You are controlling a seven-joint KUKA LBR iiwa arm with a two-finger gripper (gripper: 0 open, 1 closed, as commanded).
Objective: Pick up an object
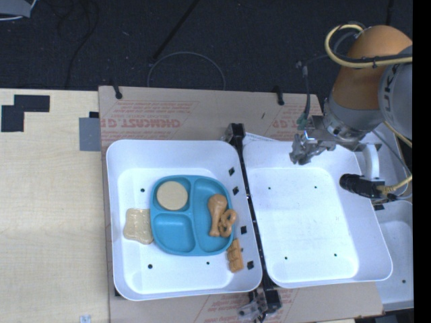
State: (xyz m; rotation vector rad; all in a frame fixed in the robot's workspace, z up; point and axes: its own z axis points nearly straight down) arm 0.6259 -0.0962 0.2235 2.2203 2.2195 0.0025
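Gripper (304,151) hangs over the back edge of the right bin (316,254); cannot tell its state from here. Left bin (128,160) holds a blue divided plate (176,234) carrying a round tan biscuit (172,195) and a pretzel-like piece (221,215). Pale bread-like slice (139,225) touches the plate's left rim; small brown piece (234,255) lies just beside its lower right.

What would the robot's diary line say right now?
pincer: over right bin back edge, holding nothing | blue tray, food: left bin
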